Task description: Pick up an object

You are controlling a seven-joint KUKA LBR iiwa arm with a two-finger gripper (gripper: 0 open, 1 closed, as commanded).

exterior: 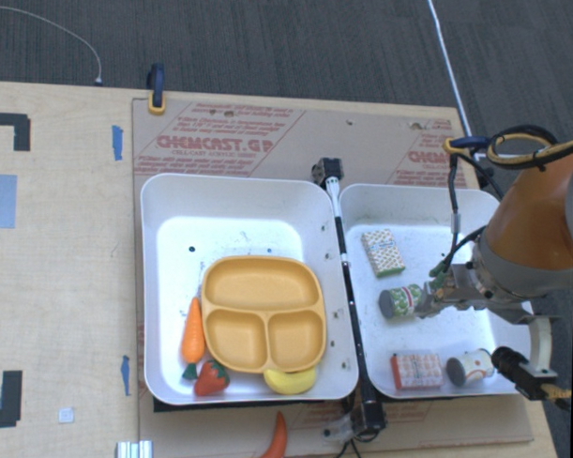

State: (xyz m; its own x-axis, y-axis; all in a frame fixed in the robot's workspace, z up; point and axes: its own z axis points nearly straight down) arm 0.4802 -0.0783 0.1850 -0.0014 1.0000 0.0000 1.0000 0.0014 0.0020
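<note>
Down in the right white bin [357, 226], the tool [441, 296] sits at the end of the grey arm with its orange band [535, 223], and I cannot tell how it is set. Just to the tool's left, touching or nearly so, lies a small green-and-white can [400, 302] on its side. Up and to the left of the tool is a pale green patterned box [383, 252], lying flat. Below the tool, a red-and-white flat packet [417, 371] lies near the bin's front wall, and just right of that a small white-and-grey cylinder [469, 367] lies on its side. Well to the tool's left, the other white bin [163, 266] holds a yellow three-part plastic plate [263, 312], with an orange toy carrot [194, 331], a red toy strawberry [210, 378] and a yellow toy banana [291, 380] around its lower edge. Both bins rest on the light wooden bench [50, 290].
</note>
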